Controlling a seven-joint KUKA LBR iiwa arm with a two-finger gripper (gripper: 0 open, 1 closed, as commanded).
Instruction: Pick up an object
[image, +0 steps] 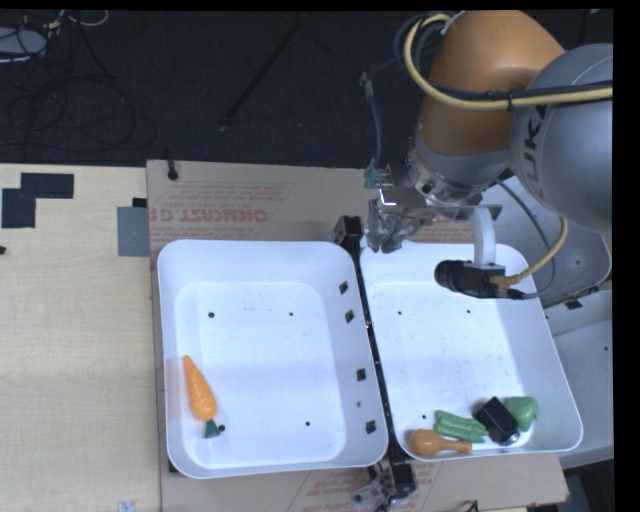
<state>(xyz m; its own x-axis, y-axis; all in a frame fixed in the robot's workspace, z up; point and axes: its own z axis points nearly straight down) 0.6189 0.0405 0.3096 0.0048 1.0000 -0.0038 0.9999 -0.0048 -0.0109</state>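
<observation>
Camera view from above: the arm (520, 110) enters at the upper right, and its gripper (390, 228) hangs over the top edge of the right bin (470, 330), near the divider between the bins. Whether it is released or clenched cannot be told. Low in the right bin's lower right corner lie a green bean pod (460, 426), a black block (497, 419), a green piece (521, 408) and a tan pear-shaped toy (436, 443). A toy carrot (199, 390) lies at the lower left of the left bin (260, 300).
</observation>
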